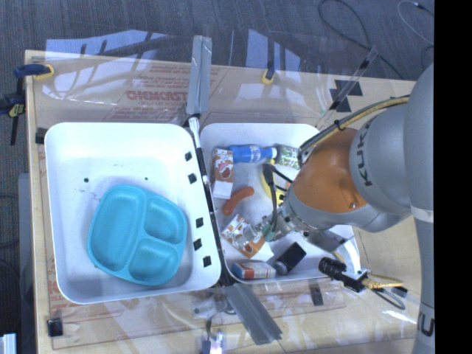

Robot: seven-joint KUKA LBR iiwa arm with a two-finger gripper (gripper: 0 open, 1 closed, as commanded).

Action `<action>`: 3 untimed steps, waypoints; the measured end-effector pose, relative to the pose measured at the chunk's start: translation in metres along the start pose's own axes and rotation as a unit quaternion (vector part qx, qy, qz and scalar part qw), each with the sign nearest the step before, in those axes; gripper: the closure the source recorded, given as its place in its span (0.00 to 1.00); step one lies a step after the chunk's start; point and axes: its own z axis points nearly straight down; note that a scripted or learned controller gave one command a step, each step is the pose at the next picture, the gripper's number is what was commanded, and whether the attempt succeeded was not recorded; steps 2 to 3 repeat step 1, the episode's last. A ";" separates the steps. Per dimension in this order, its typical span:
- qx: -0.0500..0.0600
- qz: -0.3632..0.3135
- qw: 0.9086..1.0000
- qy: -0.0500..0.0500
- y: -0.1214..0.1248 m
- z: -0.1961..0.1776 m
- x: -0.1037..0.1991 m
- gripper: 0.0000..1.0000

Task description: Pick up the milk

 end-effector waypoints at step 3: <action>0.001 0.038 0.999 0.002 0.030 -0.089 0.070 1.00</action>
